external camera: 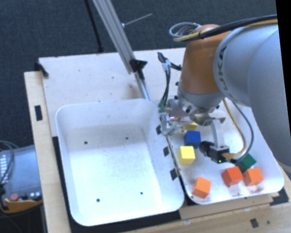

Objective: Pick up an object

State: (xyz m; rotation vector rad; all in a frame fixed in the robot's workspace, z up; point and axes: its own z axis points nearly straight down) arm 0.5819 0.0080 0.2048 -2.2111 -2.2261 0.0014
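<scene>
In the right bin (270,180), the blue block (192,138) sits just under the end effector (183,120), whose opening I cannot tell. It looks light, rigid and smooth-faced; opposite flat sides suit gripping. A yellow block (186,154) lies just beside it.

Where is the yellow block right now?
The yellow block lies in the right bin, near its left wall, just below the blue block and above an orange block.
</scene>
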